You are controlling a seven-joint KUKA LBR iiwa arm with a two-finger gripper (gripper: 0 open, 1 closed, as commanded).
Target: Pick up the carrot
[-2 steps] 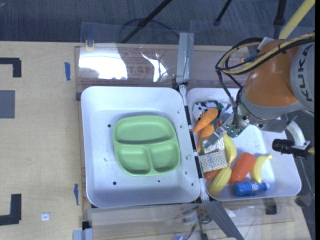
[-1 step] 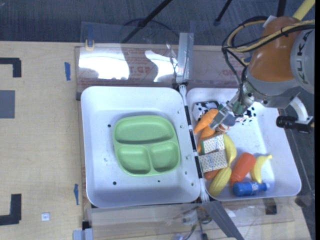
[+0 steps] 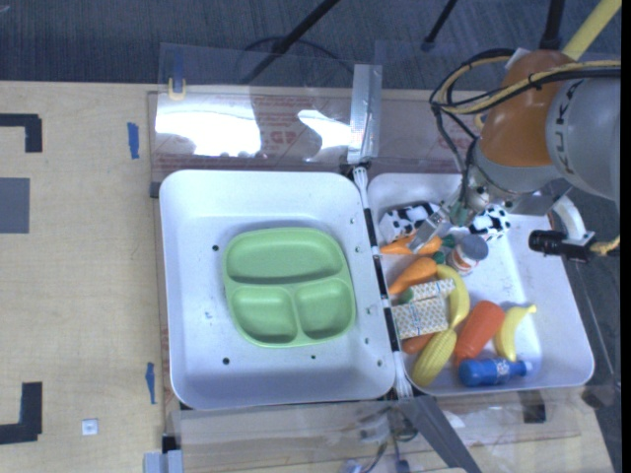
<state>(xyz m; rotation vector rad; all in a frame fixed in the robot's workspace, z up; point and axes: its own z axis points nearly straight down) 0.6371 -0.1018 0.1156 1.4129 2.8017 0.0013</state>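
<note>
- From my seat the gripper [image 3: 446,233] is a small tangle of metal low in the right bin [image 3: 567,304], and I cannot tell how its jaws are set; the picture is too coarse there
- The arm [image 3: 552,126] is cut off at the right edge, so I see just its orange band, grey wrist and looped cables
- The carrot [image 3: 414,272] lies in the right bin near its left wall, just below and left of the gripper; its green end points toward the gripper, and I cannot say whether the two touch
- A second small orange piece [image 3: 397,247] sits just above it, too blurred for me to name
- The black-and-white spotted toy [image 3: 409,220] is partly hidden behind the gripper
- Grey letters run down the wrist casing, cut by the frame; I read "KU" at most
- The cracker-like packet [image 3: 422,313] and the blue bottle [image 3: 495,371] carry markings too small to read
- Faint red print shows on the clear sheet [image 3: 261,126] behind the bins, unreadable
- The left bin [image 3: 197,343] holds a green divided tray [image 3: 288,286]
- Yellow bananas [image 3: 456,304] and an orange pepper-like toy [image 3: 477,328] crowd the carrot's lower side
</note>
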